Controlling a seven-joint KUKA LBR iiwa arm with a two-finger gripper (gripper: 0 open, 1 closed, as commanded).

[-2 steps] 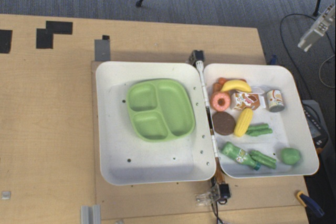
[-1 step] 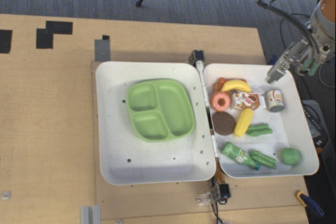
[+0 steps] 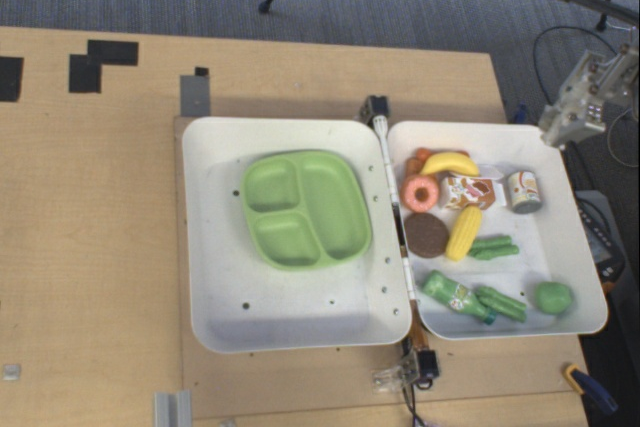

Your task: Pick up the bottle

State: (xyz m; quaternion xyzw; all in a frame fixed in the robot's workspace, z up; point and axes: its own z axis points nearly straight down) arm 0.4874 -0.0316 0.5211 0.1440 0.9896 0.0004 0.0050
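Gripper (image 3: pixel 568 123) hangs at the far right corner of the right bin (image 3: pixel 560 205), above the rim; cannot tell its state, nothing seen in its hold. Green bottle (image 3: pixel 455 296) lies flat near the bin's front edge, well apart from it, just beside a green pepper (image 3: pixel 503 303). Left bin (image 3: pixel 210 215) holds a green divided plate (image 3: pixel 303 208).

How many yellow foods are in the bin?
2: a banana at the top of the right bin, and a corn cob in its middle, below the carton. More could be hidden underneath.
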